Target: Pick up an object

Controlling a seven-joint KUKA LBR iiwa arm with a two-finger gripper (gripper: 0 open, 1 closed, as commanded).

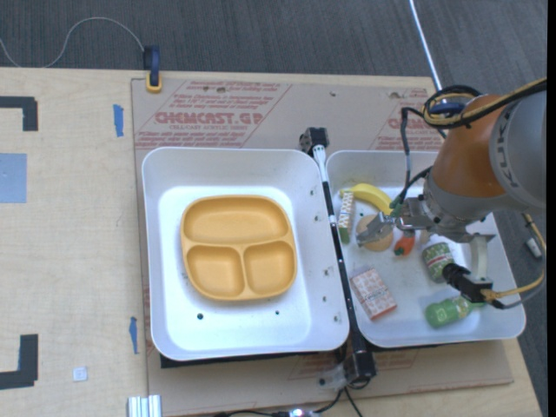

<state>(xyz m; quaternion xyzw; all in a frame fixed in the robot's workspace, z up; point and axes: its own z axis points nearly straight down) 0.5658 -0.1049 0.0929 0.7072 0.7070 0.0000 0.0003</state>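
While grey arm with orange band (473, 159) reaches into right shallow white bin (512, 324), we see gripper (375, 230) low over round tan object (379, 240) beside yellow banana (368, 196); we cannot tell its state. Nearby: small orange-red piece (403, 246), green-labelled can (437, 260), green bottle (450, 311), pink patterned box (373, 293). Left white bin (165, 259) holds yellow three-compartment plastic tray (238, 247).

Orange-yellow divided tray (238, 248), yellow banana (371, 196), green bottle (450, 312), pink-checked box (373, 292), white bins (165, 259).
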